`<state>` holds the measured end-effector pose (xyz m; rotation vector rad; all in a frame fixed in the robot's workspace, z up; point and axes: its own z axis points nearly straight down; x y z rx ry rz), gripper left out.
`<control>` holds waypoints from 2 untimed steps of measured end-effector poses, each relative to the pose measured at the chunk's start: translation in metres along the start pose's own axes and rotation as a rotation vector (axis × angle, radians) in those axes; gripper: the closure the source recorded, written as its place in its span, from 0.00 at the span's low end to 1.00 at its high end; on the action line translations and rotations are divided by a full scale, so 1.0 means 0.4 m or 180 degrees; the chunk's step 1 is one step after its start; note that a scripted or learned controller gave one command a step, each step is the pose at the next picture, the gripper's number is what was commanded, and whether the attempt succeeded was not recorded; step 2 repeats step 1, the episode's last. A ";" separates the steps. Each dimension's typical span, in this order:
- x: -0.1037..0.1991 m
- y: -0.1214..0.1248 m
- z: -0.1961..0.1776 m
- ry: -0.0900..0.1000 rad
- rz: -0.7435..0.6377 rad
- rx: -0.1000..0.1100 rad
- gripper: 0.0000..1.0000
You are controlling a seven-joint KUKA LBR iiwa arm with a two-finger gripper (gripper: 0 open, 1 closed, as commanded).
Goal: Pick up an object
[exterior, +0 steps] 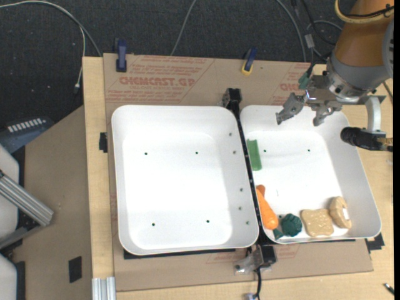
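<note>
Five objs sit in the right bin point(350, 161); gripper point(304, 110), spread and empty, hangs over its far edge, green block point(253, 154) nearest, toward the divider, long axis front-to-back.

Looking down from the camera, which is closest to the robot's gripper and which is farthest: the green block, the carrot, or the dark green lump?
From the gripper:
1. Green block, by the right bin's left wall, nearest.
2. Carrot, farther down that same wall.
3. Dark green lump, at the bin's near edge beside the carrot's tip, farthest, though only slightly beyond the carrot.
</note>
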<state>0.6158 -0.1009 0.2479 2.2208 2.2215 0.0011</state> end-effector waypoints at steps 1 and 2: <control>-0.179 0.029 -0.186 -0.0010 0.0014 -0.0020 0.00; -0.179 0.029 -0.186 -0.0010 0.0014 -0.0020 0.00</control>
